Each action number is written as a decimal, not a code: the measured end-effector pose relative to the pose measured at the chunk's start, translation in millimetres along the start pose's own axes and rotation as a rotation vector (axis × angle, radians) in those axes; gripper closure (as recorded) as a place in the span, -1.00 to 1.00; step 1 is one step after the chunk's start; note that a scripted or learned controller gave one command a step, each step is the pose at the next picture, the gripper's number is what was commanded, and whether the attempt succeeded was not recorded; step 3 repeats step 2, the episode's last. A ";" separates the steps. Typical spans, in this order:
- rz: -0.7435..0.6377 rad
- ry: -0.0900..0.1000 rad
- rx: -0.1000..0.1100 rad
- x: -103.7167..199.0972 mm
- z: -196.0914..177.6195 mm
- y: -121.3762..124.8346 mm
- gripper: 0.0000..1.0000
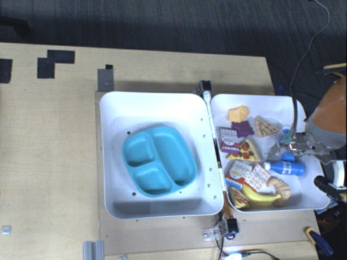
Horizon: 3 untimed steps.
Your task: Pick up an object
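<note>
The right white bin (271,100) holds several toy food items. Among them are a yellow banana (260,195), a croissant (280,187), a blue bottle (286,168), a pizza slice (246,151), a triangular sandwich piece (265,127), a purple piece (242,129) and a small yellow piece (238,113). The grey arm with its orange band (332,108) comes in from the right. My gripper (290,145) hangs low over the bin's right half, just above the blue bottle and next to a pale blue piece (286,136). I see nothing held in it.
The left white bin (114,145) contains a blue divided tray (158,160). Printed packets (248,173) lie in the right bin's middle. A black clamp (204,86) sits where the two bins meet at the back. Black tape patches (53,63) mark the bench at far left.
</note>
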State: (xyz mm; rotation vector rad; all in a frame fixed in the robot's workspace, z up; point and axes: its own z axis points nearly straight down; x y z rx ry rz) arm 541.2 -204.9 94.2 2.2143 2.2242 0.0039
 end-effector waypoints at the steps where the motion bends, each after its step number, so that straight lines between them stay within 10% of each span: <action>1: -0.002 0.000 -0.003 0.3 -10.7 1.1 1.00; 2: 0.000 0.000 0.000 62.0 -124.6 -26.1 1.00; 3: 0.000 0.000 0.000 62.0 -124.6 -26.1 1.00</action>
